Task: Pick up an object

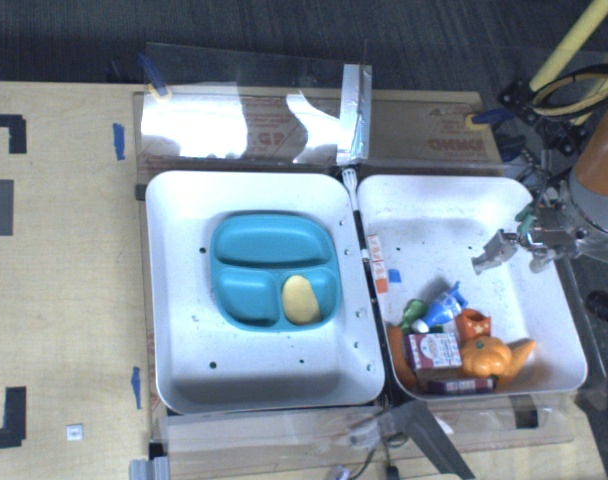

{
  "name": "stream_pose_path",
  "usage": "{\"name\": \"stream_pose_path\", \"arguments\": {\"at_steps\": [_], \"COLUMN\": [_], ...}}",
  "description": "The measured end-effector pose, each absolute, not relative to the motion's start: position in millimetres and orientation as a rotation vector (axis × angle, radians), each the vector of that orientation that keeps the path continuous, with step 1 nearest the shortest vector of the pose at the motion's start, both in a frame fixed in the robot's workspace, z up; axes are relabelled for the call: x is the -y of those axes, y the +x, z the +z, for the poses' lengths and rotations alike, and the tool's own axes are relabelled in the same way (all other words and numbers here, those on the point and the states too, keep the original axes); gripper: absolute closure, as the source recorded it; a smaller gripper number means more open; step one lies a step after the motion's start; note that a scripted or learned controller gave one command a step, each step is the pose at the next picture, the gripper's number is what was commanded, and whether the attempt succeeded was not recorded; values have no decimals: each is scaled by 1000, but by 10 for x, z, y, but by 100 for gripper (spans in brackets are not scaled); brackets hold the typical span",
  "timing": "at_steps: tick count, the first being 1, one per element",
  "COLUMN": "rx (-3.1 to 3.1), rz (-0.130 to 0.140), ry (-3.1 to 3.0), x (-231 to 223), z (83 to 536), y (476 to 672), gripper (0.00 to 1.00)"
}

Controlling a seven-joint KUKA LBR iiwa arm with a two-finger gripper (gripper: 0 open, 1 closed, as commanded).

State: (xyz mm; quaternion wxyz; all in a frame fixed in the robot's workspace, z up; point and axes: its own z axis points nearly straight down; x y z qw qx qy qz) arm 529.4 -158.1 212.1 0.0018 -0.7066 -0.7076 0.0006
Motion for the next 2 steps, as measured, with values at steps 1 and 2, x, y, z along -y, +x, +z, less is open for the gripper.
{"name": "stream_pose_path", "arguments": {"at_steps": [1,2], "rx": [2255,2401], "rz": [7,-15], "ry": [-2174,-2058], "x": [1135,1261], "z": [1379,960], "y": [4908,4849], "gripper": [0,0]}}
